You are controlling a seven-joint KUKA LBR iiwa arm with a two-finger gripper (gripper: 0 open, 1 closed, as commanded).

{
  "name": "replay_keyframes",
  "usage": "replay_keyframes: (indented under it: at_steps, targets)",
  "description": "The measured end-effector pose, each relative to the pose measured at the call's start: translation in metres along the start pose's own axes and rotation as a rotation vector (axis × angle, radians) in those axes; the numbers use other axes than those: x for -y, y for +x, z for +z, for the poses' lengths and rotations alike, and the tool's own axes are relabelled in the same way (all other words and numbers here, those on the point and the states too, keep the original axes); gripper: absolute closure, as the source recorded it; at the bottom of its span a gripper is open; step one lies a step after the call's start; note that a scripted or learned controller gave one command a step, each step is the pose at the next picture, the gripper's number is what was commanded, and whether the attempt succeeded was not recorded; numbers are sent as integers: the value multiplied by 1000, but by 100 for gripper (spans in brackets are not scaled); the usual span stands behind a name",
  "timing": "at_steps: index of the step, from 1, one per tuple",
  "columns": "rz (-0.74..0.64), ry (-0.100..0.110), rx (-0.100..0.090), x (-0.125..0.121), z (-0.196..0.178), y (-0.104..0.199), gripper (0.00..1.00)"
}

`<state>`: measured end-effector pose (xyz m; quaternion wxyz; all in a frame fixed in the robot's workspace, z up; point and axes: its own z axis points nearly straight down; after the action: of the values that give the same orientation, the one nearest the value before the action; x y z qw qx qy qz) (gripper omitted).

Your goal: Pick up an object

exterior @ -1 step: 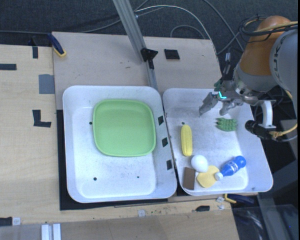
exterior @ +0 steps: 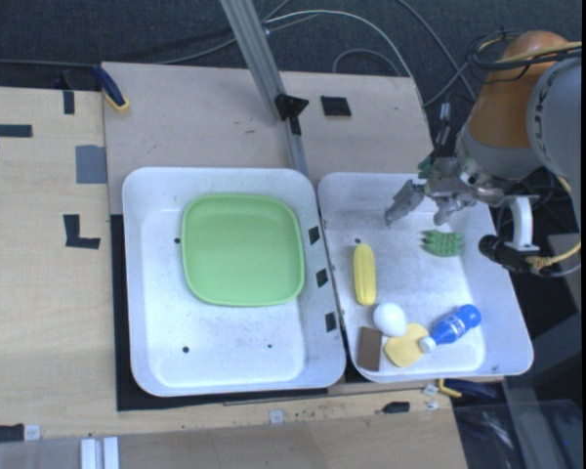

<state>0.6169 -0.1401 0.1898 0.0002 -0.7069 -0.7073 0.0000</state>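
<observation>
Hovering in the upper right of the frame, the pincer [exterior: 426,208] hangs over the far part of the right bin [exterior: 498,360], its two fingers spread apart with nothing between them. One finger [exterior: 402,205] points down-left toward the bin floor; the other sits closer to a small green spiky object [exterior: 442,243], which lies just below and right of the pincer, apart from it. Behind the pincer, the grey arm with its orange band [exterior: 513,86] fills the upper right corner.

Lower in the same bin, a yellow corn-like piece [exterior: 364,274] lies upright along the bin's left side. Below it sit a white egg-shaped object [exterior: 390,317], a brown block [exterior: 370,348] and a yellow flat piece [exterior: 404,348], all close together near the bin's lower left corner. A blue bottle [exterior: 452,325] lies tilted just right of them.

Centre frame, the left bin [exterior: 146,262] holds a green square plate [exterior: 242,249], lying flat in its upper half.
</observation>
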Motion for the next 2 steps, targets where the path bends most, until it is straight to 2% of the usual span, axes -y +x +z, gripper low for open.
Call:
replay_keyframes:
  at_steps: [1,2]
  targets:
    - [0,6,-1,2,63,-4,0]
    - [0,1,1,2,102,-3,0]
